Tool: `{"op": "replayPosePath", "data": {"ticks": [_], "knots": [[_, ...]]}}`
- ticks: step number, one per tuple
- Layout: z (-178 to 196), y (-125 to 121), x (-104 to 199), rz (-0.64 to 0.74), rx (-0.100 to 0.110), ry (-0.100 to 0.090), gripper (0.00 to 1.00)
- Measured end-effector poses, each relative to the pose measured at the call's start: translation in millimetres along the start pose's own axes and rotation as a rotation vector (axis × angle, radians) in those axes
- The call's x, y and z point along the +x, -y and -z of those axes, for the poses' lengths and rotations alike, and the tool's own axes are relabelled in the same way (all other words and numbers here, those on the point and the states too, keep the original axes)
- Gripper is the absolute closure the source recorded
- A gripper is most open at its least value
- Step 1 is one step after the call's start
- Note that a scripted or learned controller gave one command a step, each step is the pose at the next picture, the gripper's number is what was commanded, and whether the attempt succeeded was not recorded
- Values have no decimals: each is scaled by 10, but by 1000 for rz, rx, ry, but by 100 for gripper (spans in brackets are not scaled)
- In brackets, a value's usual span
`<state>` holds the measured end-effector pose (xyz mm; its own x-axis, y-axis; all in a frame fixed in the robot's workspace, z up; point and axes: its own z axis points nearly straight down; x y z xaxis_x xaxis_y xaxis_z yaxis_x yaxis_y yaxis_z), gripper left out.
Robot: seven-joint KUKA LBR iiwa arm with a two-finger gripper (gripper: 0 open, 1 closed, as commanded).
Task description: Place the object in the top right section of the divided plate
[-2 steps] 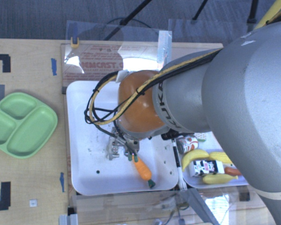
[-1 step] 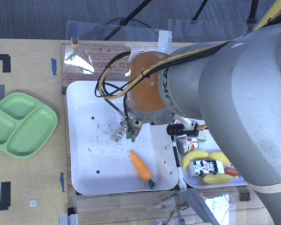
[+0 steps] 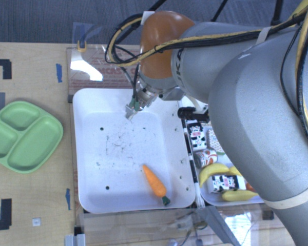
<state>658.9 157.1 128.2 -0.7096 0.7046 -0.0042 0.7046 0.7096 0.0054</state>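
Lying on the floor of the left white bin (image 3: 92, 137), toward its near right corner, a carrot (image 3: 154, 182) points its orange body up and left while its small green stem end sits at the lower right, close to the bin's right wall. Nothing touches it. Faint scuffs and a few dark dots mark the bin floor around it.

Well apart from the carrot, near the far wall of the same bin, the tool (image 3: 132, 108) hangs from the arm (image 3: 236, 86) with its tips angled down and to the left. Its small fingers look drawn close together, with nothing visible between them.

The divided plate (image 3: 24, 136), pale green with three sections, rests on the wooden counter (image 3: 20, 60) to the left of the bin and does not touch it.

In the right bin (image 3: 194, 152), largely covered by the grey arm, lie two bananas (image 3: 214, 171), a couple of black-and-white patterned items (image 3: 222, 182) and some other small pieces too hidden to identify. Black cables (image 3: 124, 40) loop around the orange band (image 3: 161, 45) above the wrist.
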Motion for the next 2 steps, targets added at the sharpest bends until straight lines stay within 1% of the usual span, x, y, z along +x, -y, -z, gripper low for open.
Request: {"op": "replayPosePath", "data": {"ticks": [2], "knots": [[229,-52,25,9,-9,8,100]]}}
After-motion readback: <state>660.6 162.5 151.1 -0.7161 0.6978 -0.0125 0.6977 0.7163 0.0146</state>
